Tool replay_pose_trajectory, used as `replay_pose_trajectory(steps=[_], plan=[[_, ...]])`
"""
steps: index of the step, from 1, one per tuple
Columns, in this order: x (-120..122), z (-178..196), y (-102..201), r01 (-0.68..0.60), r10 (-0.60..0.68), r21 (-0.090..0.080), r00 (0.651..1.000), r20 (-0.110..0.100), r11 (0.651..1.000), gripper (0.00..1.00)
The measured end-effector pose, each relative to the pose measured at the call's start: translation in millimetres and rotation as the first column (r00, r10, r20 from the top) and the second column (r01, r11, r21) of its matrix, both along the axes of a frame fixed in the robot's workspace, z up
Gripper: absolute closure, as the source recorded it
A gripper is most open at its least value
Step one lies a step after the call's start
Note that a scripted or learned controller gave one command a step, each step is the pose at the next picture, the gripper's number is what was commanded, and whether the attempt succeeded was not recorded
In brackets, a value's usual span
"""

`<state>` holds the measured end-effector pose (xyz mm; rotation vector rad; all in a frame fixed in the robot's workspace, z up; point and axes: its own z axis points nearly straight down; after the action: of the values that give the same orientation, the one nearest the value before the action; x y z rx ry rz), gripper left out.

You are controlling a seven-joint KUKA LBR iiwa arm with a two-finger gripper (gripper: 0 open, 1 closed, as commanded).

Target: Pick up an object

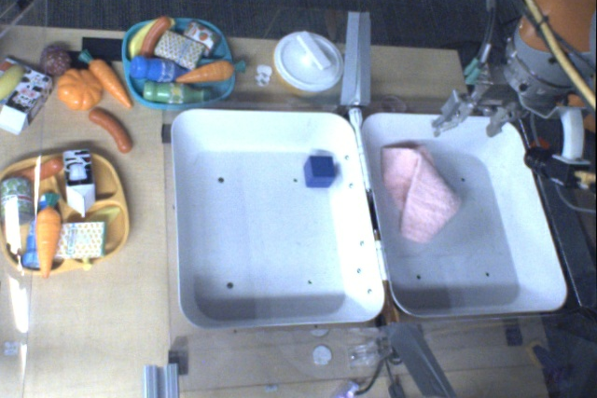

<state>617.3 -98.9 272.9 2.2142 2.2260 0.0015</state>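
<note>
Pink cloth (422,192) lies crumpled in the right bin (532,228), below and slightly left of the claw (471,107) as the camera sees it. The claw hangs over the far rim of that bin with nothing between its fingers; they look spread, though they are small and thin in this view. A blue block (320,170) sits in the left bin (215,238), well to the claw's left, past the divider where the 2 bins meet.

Recommended procedure for the approach step:

1. Select 1 target. The cloth is the nearer item and calls for the shorter travel.
2. Centre the claw over the raised fold of the cloth, not over its flat edge, so the fingers have material to gather.
3. Keep the fingers apart during descent and clear of the bin wall just beside the claw.
4. Descend until the fingertips press into the fabric, then close.
5. Lift slowly. Cloth is limp and is likely to slip if only a thin layer is caught.

The block is rigid, and would need square alignment with its faces.
</note>
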Motion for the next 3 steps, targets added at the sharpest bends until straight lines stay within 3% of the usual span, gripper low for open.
replay_pose_trajectory(steps=[1,2,3], plan=[[23.2,-173.4,15.3,-0.016,0.016,0.001,1.000,0.000,1.000,0.00],[53.0,-86.2,19.0,-0.062,0.062,0.000,0.998,0.005,0.998,0.00],[11.6,-87.9,38.2,-0.042,0.042,0.001,0.999,0.001,0.999,0.00]])
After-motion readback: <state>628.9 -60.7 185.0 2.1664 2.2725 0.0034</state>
